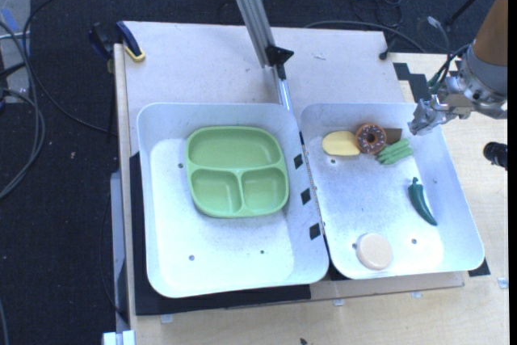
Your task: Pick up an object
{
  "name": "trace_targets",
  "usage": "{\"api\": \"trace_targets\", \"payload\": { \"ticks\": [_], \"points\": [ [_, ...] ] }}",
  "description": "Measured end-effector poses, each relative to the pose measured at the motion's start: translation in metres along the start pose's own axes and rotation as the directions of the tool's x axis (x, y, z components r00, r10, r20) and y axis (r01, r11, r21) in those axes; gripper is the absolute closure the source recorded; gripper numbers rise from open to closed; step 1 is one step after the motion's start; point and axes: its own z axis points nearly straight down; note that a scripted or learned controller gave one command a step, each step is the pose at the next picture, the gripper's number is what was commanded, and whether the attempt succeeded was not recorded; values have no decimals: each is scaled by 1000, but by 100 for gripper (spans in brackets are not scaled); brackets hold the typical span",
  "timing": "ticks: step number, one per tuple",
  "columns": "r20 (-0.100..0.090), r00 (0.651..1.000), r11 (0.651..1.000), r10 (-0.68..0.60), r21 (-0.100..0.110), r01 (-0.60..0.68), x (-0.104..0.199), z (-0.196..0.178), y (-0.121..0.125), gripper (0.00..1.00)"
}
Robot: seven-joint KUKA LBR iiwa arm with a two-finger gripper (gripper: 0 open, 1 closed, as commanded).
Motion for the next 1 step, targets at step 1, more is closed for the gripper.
{"api": "trace_targets", "payload": {
  "ticks": [1],
  "points": [
    [-1, 1000, 1000, -1, 3, 1, 0, -41, 1, 100]
  ]
}}
